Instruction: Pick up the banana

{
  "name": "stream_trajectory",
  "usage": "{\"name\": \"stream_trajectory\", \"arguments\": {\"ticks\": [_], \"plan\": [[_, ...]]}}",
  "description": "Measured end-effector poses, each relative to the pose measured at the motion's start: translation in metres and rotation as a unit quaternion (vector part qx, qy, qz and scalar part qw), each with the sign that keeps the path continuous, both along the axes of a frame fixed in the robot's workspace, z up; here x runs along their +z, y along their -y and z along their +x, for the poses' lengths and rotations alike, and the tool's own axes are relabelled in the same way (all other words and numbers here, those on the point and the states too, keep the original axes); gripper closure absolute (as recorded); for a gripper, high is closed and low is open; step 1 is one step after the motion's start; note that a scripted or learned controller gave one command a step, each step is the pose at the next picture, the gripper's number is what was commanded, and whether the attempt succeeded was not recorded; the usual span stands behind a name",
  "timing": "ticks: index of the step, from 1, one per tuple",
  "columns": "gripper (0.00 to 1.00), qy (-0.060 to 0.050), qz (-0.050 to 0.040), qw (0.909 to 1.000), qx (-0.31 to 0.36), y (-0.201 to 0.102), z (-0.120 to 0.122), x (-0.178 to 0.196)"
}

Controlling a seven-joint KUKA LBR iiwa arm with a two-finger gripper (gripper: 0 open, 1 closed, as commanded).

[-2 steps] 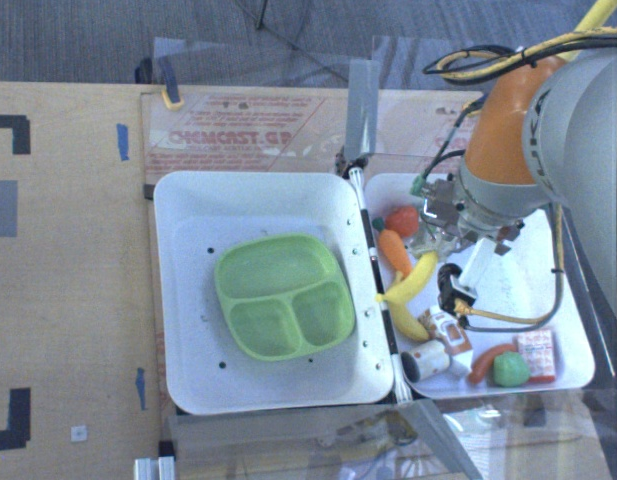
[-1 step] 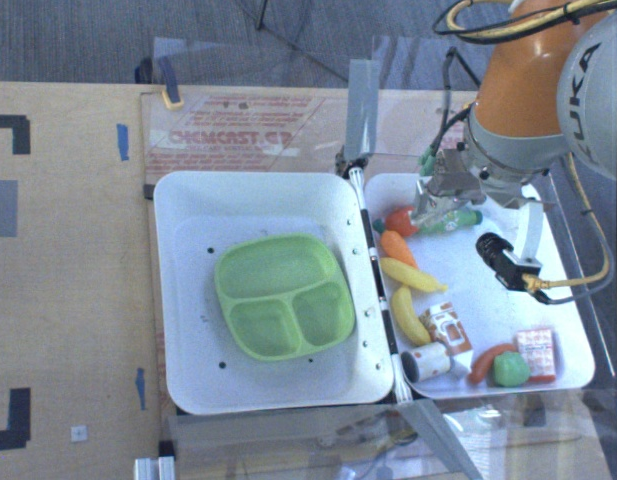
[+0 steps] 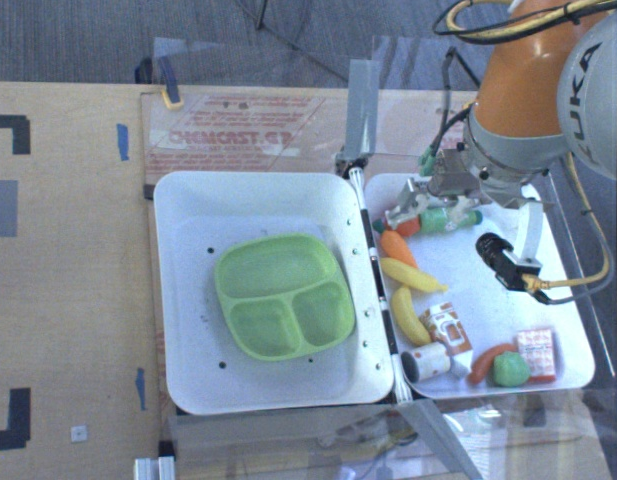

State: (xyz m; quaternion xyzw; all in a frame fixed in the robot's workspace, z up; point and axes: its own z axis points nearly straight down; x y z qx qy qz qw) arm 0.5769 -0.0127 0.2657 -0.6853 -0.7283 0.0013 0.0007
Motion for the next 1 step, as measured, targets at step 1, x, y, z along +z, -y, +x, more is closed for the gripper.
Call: {"name": "stream_trajectory", "arguments": {"ticks": [1], "plan": [[0.00, -0.001, 0.0006, 1.0000, 0.002, 0.0168, -0.0474, -0.0828]]}}
